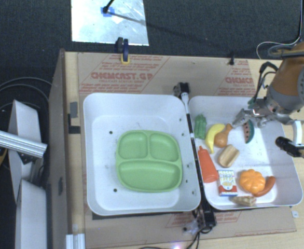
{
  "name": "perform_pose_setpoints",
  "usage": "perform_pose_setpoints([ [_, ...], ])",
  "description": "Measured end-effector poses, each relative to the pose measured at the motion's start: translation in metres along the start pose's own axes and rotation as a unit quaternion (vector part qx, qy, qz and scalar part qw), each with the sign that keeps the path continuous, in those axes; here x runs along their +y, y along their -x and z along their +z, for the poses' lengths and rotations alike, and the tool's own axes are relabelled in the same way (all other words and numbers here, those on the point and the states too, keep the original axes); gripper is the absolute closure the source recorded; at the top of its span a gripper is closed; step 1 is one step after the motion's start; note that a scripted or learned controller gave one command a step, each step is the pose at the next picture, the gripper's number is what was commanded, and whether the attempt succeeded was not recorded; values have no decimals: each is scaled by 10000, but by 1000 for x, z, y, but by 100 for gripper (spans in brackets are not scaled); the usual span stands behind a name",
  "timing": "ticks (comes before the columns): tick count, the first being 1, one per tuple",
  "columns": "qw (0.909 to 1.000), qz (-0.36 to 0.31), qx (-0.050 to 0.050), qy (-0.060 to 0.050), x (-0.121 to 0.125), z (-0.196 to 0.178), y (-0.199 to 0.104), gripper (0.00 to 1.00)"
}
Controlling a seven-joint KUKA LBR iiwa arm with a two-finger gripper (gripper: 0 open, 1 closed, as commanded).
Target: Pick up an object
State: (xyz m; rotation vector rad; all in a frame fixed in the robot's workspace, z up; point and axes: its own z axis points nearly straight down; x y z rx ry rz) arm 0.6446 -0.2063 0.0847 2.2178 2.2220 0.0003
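Note:
My gripper hangs over the back of the right bin, at the end of the grey arm that comes in from the right. Directly beneath it, touching or nearly touching, is a watermelon slice with a red face and green rind. To its left lie a drumstick, a yellow banana and a green vegetable. Nearer the front are a bread roll, an orange-red carrot, a small box, an orange pumpkin and a sausage.
The left bin holds a green divided plate. A divider rail runs between the bins. A black and white part sticks out over the right bin's right side. Cables and grey boxes lie off the bench's left side.

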Motion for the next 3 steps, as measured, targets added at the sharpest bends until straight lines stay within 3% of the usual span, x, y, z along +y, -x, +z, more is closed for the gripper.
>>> perform_pose_setpoints([
  [1,10000,-11,-5,20,1,-11,0,100],
  [2,10000,-25,10,7,-33,-121,-54,100],
  [3,10000,-28,18,-7,-65,-158,-127,100],
])
